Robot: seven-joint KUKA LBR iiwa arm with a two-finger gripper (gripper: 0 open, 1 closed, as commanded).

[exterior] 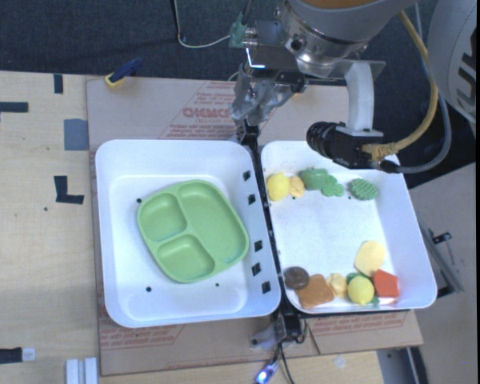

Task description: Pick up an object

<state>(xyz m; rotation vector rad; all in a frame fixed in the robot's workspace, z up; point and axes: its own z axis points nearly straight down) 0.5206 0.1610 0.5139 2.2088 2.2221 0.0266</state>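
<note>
Since the toy foods (336,282) are looking small, light and hard, the gripper (252,122), hovering at the bins' far edge, jaws' opening unclear, should be pinching one's middle.

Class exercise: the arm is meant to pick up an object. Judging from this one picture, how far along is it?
Nothing looks done yet: the toy food lies in the right bin, and the green plate sits in the left bin. The gripper is over the bins' far edge, with nothing visible between its fingers. Reaching, grasping and lifting remain.
</note>
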